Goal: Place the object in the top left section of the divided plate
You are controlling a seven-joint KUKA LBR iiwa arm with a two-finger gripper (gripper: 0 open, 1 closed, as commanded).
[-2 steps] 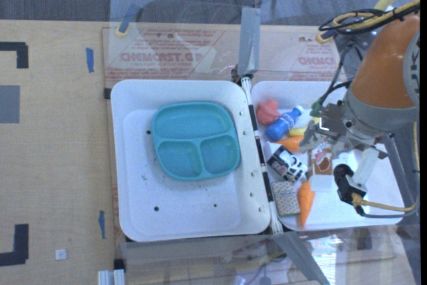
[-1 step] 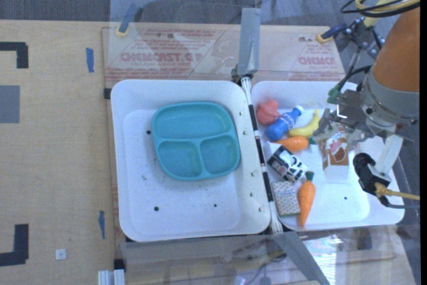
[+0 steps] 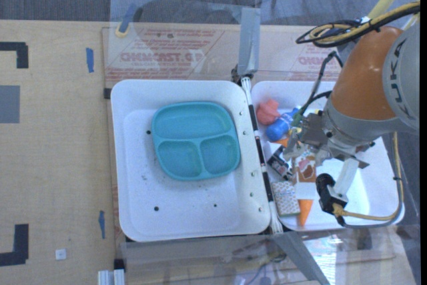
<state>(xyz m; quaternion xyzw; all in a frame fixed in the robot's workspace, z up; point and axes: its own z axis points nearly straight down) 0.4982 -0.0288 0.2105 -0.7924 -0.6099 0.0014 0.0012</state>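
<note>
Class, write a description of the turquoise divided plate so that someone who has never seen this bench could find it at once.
Start at the two white bins side by side and take the left bin. The divided plate lies flat in its upper middle. Unlike the small jumbled objects in the right bin, it is large, turquoise, and split into three sections.

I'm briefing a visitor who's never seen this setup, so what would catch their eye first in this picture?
First the turquoise divided plate, sitting alone in the left white bin, its three sections bare. Then the big grey arm with its orange band, reaching in from the right over the right bin. Under it is a jumble of small items, among them a red object and an orange carrot-like piece.
</note>
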